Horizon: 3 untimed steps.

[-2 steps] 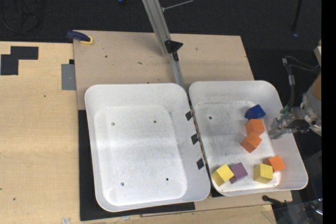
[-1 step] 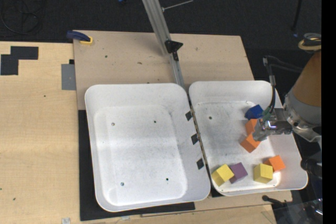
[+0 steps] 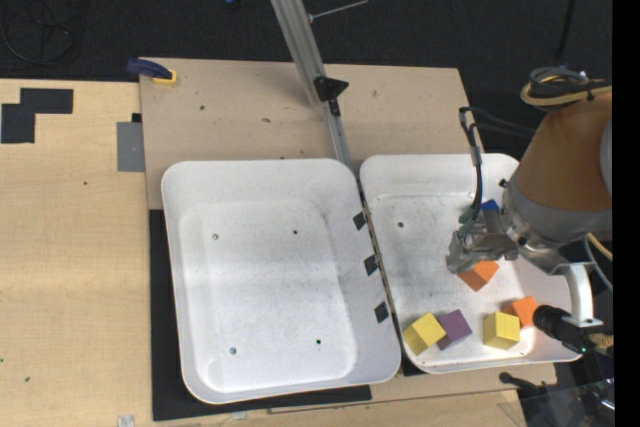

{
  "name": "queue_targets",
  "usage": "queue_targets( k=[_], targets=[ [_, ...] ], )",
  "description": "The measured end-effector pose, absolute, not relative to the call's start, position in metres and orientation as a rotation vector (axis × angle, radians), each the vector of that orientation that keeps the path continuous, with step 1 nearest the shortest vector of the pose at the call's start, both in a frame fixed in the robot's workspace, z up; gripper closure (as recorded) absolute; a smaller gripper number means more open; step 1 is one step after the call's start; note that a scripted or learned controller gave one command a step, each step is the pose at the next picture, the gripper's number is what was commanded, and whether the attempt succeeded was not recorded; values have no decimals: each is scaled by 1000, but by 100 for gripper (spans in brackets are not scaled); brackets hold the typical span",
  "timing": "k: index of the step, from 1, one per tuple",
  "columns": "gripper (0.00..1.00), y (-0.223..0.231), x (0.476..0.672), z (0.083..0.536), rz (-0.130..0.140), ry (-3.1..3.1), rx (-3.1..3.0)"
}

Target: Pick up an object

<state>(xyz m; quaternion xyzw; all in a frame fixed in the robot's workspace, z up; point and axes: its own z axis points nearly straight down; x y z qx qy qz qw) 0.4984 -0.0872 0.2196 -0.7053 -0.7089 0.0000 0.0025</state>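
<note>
While the arm (image 3: pixel 565 170) reaches in from the right, its gripper (image 3: pixel 478 255) sits low over the middle of the right bin (image 3: pixel 420 195), with an orange block (image 3: pixel 480 275) right at its tips. Contact or grip: cannot tell from this slanted view, nor whether the hand is open or closed. A blue piece (image 3: pixel 489 208) peeks out just behind the wrist, on the far side. Along the near edge of the same bin: yellow block (image 3: pixel 425 331) touching a purple block (image 3: pixel 455 325), then a second yellow block (image 3: pixel 502 330) and another orange piece (image 3: pixel 524 309) farther right, near the arm's cabling. Left bin (image 3: pixel 260 275) lies alongside, split off by the divider. Judgement: the orange block looks light, stiff and matte, probably foam or wood, not fragile, unlikely to slip. Best hold is across two opposite flat faces; it appears to sit tilted, so a corner pinch could let it twist out.
</note>
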Motion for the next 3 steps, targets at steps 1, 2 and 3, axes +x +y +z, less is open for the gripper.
queue_targets(
  k=[1, 2, 3],
  targets=[
    [100, -36, 514, 228, 0, -2225, -2213],
    [100, 22, 518, 219, 3, -2223, -2212],
    [100, 79, 533, 225, 0, -2225, -2213]
  ],
)
